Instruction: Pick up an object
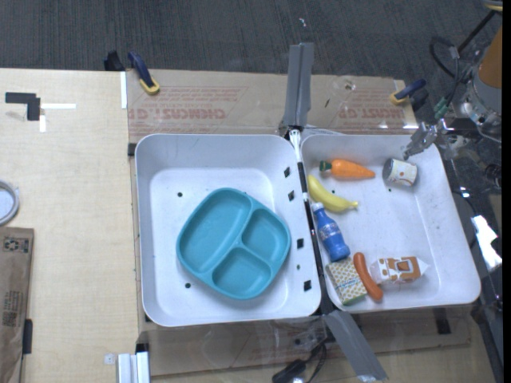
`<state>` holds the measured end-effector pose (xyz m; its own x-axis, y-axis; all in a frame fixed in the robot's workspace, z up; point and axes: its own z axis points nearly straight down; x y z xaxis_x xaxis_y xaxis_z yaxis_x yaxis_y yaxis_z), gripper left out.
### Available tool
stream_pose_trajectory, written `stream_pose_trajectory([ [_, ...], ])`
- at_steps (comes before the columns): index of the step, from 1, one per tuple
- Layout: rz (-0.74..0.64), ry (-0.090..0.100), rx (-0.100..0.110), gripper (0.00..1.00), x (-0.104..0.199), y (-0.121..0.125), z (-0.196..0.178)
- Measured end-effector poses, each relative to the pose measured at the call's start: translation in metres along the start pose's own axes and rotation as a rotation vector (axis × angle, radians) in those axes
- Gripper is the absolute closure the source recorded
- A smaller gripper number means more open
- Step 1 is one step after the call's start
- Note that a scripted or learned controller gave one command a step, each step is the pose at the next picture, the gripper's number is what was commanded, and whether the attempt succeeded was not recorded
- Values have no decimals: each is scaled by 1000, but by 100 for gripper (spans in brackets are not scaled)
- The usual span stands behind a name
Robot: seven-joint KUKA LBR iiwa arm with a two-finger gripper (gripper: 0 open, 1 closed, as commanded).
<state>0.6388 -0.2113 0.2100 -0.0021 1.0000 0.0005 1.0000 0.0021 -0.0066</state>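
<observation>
The right bin holds an orange carrot, a yellow banana, a blue bottle and a red sausage. Beside these lie a green-and-tan packet, a small orange-and-white carton and a grey-white cup on its side. My gripper hangs over the bin's far right corner, just above and right of the cup. Nothing is seen in its grasp.
In the left bin lies a blue divided plate. A grey divider bar rises behind the seam between the bins. Blue-and-yellow clamps sit at the far corners. Cables and the arm crowd the right edge.
</observation>
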Motion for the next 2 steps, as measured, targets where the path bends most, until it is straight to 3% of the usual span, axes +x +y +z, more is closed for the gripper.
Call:
stream_pose_trajectory([
  [1,-17,9,-5,0,-1,5,110],
  [2,32,-1,-3,0,43,21,121],
])
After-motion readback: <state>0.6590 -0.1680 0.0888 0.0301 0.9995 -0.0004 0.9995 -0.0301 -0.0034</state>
